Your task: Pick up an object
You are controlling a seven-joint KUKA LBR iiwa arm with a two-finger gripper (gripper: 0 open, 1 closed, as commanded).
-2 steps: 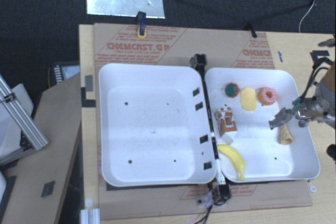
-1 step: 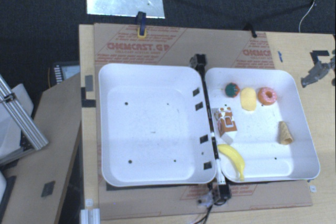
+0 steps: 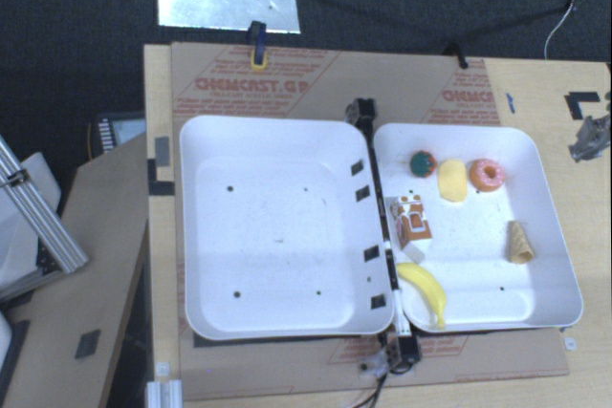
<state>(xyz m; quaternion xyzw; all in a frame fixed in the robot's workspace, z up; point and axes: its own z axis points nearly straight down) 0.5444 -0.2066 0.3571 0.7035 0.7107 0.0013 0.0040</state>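
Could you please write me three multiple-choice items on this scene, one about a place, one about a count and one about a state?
1. Where does the banana lie?
A. In the left bin
B. In the right bin, by its near left corner
C. On the bench outside both bins

2. How many items are in the right bin?
A. Three
B. Six
C. Nine

3. How does the cone rest?
A. Lying on its side on the bin floor
B. Standing on top of the doughnut
C. Leaning against the banana

Answers:
1 B: the banana sits by the divider, at the right bin's near edge.
2 B: a green and orange ball, a yellow lemon, a pink doughnut, an orange and white box, the cone and the banana.
3 A: it lies flat, alone near the right wall, apart from everything else.
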